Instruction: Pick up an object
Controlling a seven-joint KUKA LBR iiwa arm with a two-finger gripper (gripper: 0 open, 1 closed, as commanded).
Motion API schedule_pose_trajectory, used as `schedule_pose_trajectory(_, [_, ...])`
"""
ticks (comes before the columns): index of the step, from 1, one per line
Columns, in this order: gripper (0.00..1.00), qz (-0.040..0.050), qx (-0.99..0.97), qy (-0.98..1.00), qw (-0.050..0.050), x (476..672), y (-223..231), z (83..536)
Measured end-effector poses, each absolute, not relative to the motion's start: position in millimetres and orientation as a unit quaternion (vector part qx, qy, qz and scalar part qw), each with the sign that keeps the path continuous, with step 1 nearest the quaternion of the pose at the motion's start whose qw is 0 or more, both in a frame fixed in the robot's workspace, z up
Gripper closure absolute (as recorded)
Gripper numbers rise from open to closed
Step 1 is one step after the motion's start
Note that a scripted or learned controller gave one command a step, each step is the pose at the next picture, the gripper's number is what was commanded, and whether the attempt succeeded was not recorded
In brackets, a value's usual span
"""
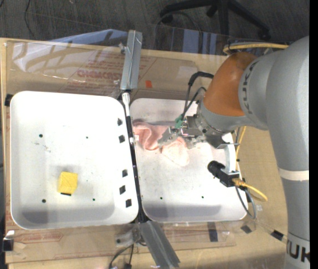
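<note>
We see the grey arm (276,94) with its orange band (229,91) reaching in from the right, over the right-hand shallow white plastic bin (192,209). The pincer (173,133) sits low over the upper part of that bin. We cannot tell how the pincer is set; its tip is small and blurs into the cloth under it.

Right at the pincer tip, and spreading to its left and below it, lies a soft crumpled pale pink cloth (148,136). The tip looks to be touching or just above the cloth's top edge, but we cannot see cloth between the tips, so we do not call it held. The cloth rests on the bin floor, near the bin's left wall.

Far left of the pincer, and lower, a small yellow squarish sponge-like block (68,182) lies flat in the left-hand shallow white plastic bin (30,102), well apart from the arm.

Between the two bins, just left of the pincer, runs a grey metal divider bar (130,66) with small black clips (124,174) along it.

Below and right of the pincer, a black connector (220,174) with a yellow cable (251,190) hangs off the arm, over the right bin's edge.

Both bins sit on a tan wooden bench (170,66).
</note>
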State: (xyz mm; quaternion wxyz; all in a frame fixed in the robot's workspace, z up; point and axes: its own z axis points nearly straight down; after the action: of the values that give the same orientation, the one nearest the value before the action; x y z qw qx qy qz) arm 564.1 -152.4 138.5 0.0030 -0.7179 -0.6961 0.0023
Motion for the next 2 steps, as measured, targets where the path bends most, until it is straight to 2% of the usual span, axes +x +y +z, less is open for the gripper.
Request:
schedule_pose_trajectory(1, [0.00,0.0002,-0.646,-0.763,0.000,612.5,-136.3,92.7])
schedule_pose_trajectory(2, [0.00,0.0006,-0.683,-0.730,0.000,606.4,-128.2,92.8])
